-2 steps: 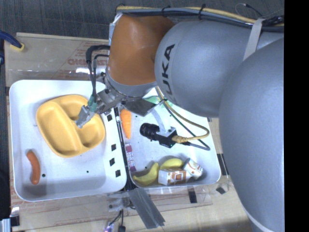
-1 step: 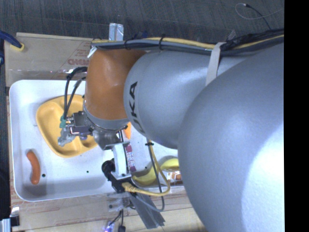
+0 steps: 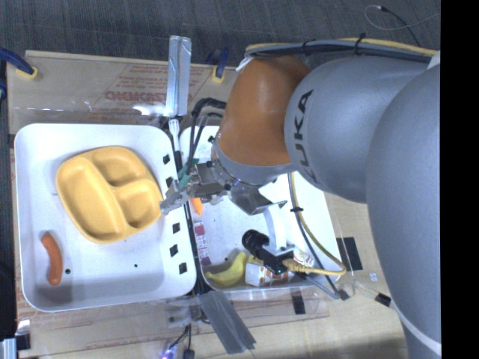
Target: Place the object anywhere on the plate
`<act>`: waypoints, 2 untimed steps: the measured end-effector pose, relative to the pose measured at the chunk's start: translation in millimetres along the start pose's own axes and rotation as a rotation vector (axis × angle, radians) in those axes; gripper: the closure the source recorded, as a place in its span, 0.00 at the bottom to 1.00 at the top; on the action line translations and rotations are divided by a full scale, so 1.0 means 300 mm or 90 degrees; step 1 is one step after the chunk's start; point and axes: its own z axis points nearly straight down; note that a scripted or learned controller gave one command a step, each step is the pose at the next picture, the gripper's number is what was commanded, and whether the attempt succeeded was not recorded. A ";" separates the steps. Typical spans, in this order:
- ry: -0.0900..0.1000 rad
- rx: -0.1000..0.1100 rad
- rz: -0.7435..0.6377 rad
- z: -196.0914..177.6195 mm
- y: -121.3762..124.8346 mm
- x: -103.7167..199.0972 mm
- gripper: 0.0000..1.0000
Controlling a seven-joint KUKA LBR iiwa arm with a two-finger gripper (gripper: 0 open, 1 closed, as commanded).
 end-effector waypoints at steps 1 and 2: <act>0.000 0.003 -0.004 -0.026 0.002 0.002 1.00; 0.000 -0.002 -0.069 -0.415 -0.054 0.053 1.00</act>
